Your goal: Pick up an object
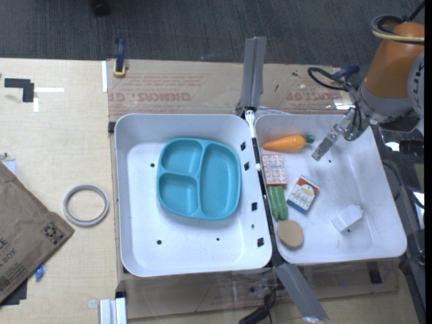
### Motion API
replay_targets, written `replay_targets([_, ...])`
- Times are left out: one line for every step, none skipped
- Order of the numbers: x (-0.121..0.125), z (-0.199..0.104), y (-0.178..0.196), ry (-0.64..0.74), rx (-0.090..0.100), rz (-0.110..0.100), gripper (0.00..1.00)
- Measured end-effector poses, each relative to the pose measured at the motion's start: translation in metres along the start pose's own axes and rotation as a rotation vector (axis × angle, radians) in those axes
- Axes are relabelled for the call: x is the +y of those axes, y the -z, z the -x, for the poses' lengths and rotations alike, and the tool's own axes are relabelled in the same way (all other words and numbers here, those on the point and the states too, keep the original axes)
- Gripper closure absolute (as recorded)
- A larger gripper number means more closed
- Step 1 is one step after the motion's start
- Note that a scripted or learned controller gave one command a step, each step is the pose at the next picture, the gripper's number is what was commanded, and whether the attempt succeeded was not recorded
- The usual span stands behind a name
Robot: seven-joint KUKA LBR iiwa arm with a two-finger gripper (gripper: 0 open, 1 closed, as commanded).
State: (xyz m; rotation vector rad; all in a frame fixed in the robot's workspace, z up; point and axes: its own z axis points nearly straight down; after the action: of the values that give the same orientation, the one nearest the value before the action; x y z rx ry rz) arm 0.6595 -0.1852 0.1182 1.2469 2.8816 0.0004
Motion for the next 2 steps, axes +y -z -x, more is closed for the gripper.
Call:
replay_targets([-0.007,-0.004,-0.025,0.005,-0.001,0.000,0.00])
replay_targets([-0.033,0.011,0.014,-0.135,-0.003,0.001,0.00])
